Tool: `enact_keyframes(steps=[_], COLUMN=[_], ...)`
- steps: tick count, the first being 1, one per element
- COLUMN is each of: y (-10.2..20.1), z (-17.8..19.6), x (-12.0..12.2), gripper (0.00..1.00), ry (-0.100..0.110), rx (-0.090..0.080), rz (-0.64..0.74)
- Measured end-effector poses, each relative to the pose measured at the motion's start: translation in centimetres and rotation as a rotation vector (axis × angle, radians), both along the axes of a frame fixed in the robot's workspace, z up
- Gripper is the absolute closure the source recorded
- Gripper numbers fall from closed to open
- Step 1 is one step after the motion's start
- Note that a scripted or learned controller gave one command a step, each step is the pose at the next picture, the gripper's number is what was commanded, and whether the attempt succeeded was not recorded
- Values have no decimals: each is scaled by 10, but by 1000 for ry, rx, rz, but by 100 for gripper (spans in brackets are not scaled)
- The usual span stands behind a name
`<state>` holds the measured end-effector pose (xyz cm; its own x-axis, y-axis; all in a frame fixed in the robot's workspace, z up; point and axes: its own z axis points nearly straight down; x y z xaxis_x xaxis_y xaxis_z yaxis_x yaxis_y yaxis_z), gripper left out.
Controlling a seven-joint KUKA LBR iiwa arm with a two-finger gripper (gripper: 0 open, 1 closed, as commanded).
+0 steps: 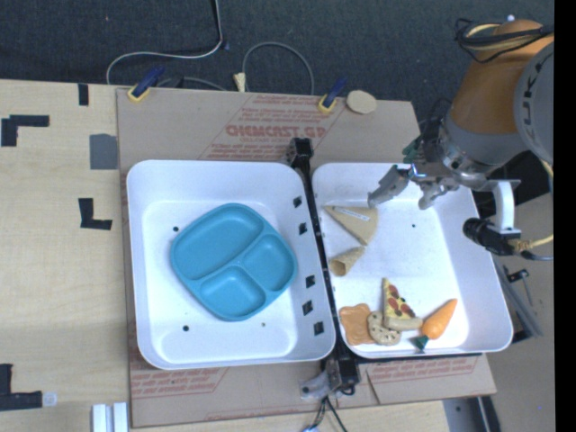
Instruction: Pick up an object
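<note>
Nearest us, the carrot (440, 319) lies in the right bin's (468, 241) front corner beside pizza slice (395, 304) and cookie (357, 323). We note two wedges (353, 223) mid-bin. Above the bin's far side the tool (404, 190) hangs spread open, gripping nothing. Left bin (153, 241) holds a blue tray (234, 261).

bench (54, 268) | cardboard sheet (261, 129) on it | two white bins (144, 241) on cardboard

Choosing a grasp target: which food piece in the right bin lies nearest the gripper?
The pale wedge, just below-left of the gripper; the others lie farther down.
</note>
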<state>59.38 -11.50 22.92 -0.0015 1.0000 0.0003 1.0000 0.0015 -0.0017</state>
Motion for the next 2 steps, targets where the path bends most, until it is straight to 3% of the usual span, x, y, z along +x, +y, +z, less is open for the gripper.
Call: enact_keyframes(steps=[1,2], y=[14,14], z=[-151,-133], x=[28,29], gripper=[0,100], ry=[-6,-4], rx=[-4,-2], rz=[2,1])
